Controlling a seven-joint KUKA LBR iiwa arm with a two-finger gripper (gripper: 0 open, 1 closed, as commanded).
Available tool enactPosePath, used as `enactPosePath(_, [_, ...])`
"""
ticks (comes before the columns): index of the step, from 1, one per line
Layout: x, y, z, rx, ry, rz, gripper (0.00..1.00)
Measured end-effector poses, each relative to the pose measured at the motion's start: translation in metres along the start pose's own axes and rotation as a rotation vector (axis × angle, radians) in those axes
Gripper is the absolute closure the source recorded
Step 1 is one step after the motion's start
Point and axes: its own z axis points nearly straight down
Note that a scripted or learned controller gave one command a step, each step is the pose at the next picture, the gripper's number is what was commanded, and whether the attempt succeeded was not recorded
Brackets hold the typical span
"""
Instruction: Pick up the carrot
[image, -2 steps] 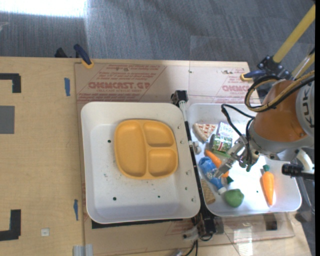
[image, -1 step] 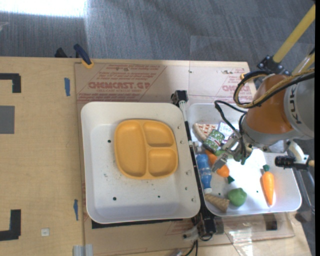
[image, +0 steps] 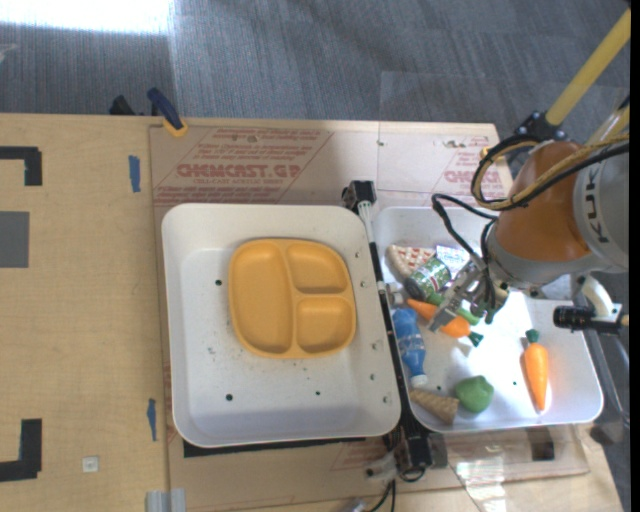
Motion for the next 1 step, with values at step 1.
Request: enactPosePath(1, [-0.0126,0.0735,-0.0859,0.004,0.016,0.107,1.0])
